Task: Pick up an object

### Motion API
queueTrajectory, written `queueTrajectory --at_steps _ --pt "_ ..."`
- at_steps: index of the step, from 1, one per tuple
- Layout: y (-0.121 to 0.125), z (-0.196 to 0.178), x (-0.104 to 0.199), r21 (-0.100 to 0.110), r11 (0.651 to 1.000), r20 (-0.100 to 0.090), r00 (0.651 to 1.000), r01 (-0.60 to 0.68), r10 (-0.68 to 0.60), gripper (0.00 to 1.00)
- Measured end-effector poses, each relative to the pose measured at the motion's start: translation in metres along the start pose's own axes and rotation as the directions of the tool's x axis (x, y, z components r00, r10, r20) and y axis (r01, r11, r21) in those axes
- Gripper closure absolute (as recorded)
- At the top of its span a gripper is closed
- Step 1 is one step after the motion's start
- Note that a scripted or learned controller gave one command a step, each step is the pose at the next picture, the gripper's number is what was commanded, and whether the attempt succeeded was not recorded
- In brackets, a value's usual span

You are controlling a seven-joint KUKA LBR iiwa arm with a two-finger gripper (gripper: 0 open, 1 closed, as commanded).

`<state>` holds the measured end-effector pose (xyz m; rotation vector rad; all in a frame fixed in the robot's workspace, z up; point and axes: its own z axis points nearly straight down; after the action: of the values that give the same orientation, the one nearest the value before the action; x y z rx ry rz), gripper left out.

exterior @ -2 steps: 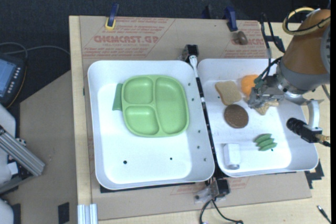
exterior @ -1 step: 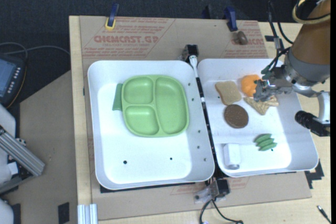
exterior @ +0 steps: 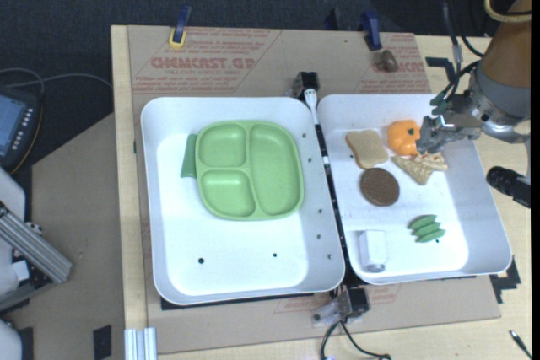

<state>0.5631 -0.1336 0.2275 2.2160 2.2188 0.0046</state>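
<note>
Nearest me in the right bin (exterior: 481,206) I see a white cup (exterior: 372,249) at 6 o'clock, green pods (exterior: 426,228) beside it, then a brown disc (exterior: 380,186). Farther back, my end effector (exterior: 435,136) hovers over the cracker (exterior: 423,167), which lies just toward 6 o'clock of it, long axis running 10 to 4. The orange (exterior: 403,137) sits at its 9 o'clock. I cannot tell its grip state.

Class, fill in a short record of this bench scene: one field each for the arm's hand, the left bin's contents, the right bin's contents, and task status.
hand: the hand is low over the right bin, beside the orange toy
left bin: green divided plate
right bin: bread slice, orange toy, cracker piece, brown disc, green pod, white cup
task status: nothing seen lifted
</note>
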Motion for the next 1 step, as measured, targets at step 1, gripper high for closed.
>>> queueTrajectory --at_steps 1 --pt "-0.0348 0.0112 0.0438 0.011 1.000 -0.005 1.000 0.002 -0.002 1.00"
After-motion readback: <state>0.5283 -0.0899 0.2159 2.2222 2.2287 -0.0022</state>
